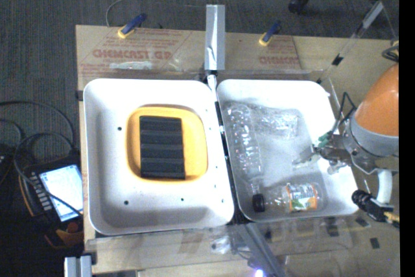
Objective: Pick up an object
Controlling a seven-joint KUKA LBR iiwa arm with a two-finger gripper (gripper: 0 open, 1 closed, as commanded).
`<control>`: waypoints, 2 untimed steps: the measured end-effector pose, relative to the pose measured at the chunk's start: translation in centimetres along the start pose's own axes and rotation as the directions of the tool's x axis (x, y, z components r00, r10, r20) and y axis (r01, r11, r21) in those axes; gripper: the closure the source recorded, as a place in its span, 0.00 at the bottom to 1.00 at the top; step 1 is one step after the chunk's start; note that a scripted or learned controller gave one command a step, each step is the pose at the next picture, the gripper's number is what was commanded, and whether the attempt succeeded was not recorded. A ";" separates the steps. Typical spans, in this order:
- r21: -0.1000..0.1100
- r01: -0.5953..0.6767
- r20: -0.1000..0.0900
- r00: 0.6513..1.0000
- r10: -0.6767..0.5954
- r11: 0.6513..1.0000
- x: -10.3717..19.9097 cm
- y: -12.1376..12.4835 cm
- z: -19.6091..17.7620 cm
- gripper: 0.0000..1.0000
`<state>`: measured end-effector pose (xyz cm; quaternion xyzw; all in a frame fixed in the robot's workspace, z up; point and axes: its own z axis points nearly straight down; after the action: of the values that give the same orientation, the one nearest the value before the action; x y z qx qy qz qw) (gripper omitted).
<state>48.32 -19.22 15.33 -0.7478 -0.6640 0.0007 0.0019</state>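
The right bin (318, 91) holds a clear plastic bottle (244, 139) lying lengthwise along its left side. A crumpled clear plastic piece (280, 120) rests near the bin's back. A small bottle with a black cap and an orange and green label (290, 198) lies on its side at the front. My gripper (326, 154) hovers at the right edge of this bin, above and to the right of the labelled bottle. Nothing shows in its grasp. In the left bin (104, 139) lies a yellow object topped by a black ribbed pad (165, 144).
A metal post (214, 36) stands behind the seam between the bins. Two blue and yellow clamps (131, 24) (270, 32) sit on the cardboard backboard. Cables and a tablet (57, 186) lie on the floor at left. The arm's orange band (388, 104) looms at right.
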 end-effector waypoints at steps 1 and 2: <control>-0.016 0.068 0.004 0.998 -0.068 0.998 3.1 8.2 6.2 0.00; -0.013 0.075 0.006 0.997 -0.075 0.997 3.4 16.8 6.3 0.00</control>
<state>65.39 -17.79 8.96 -0.7223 -0.6916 -0.0018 -0.0051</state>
